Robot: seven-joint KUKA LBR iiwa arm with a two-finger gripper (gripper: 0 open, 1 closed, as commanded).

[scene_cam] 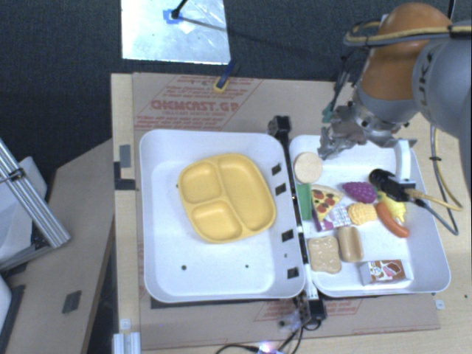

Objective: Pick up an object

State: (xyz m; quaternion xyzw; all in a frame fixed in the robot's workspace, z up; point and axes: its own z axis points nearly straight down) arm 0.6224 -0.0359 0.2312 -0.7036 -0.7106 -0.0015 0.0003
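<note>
My gripper [330,147] hangs over the far left corner of the right bin [435,260], pointing down. Just in front of it and to its left lies a round cream disc [308,169]; I cannot tell whether the gripper touches it. Other toy foods in this bin are a pizza slice [324,196], purple grapes [359,191], a yellow corn piece [361,213], an orange sausage [392,221], a bread slice [323,254], a hot-dog bun [349,243] and a small carton [385,271]. Nothing is seen held by the gripper.
The left bin [166,271] holds a yellow divided tray [225,196]. A green stick [303,201] lies along the right bin's left wall. A raised divider with black clips [284,175] separates the bins. The arm [402,57] looms over the right bin's far edge.
</note>
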